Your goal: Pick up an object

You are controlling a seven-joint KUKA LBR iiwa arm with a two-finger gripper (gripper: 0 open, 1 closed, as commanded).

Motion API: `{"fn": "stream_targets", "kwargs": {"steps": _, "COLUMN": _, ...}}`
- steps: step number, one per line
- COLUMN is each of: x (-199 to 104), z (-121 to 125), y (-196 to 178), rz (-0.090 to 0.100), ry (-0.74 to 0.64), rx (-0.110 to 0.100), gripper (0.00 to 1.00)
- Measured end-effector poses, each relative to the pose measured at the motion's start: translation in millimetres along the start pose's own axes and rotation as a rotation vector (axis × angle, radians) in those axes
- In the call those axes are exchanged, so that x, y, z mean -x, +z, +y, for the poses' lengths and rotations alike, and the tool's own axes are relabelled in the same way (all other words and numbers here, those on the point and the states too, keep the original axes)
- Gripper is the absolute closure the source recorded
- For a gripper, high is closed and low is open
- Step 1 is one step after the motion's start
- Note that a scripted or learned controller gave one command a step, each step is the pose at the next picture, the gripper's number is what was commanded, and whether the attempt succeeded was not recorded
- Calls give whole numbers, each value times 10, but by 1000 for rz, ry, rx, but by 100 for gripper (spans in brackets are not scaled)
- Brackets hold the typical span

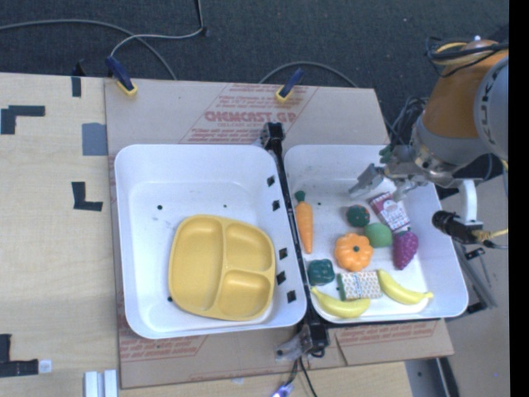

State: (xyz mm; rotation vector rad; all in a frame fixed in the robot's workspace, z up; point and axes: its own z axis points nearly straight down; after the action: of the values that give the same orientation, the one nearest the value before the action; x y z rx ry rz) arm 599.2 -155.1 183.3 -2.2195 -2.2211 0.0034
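We count two bananas (403,290), one carrot (305,226), one pumpkin (355,252) — right bin (453,259). The gripper (382,182) hovers, jaws spread, holding nothing.

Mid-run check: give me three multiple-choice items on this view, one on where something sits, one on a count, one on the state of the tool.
1. Where is the yellow divided plate?
A. in the left bin
B. in the right bin
C. on the cardboard outside the bins

2. How many bananas lie in the right bin?
A. none
B. one
C. two

3. What is the tool doing?
A. clamped on the carrot
B. open above the right bin, holding nothing
C. resting on the plate

Answers:
1 A: the plate lies inside the left bin.
2 C: one banana and a second banana lie along the near edge.
3 B: its fingers are spread, with nothing between them.
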Motion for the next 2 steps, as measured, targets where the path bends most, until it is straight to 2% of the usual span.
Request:
{"fn": "stream_targets", "kwargs": {"steps": 1, "x": -132, "z": 18, "y": 965, "rz": 0, "ry": -1, "rx": 5, "gripper": 0}}
{"fn": "stream_targets", "kwargs": {"steps": 2, "x": -120, "z": 22, "y": 865, "rz": -3, "ry": 0, "rx": 8, "gripper": 100}}
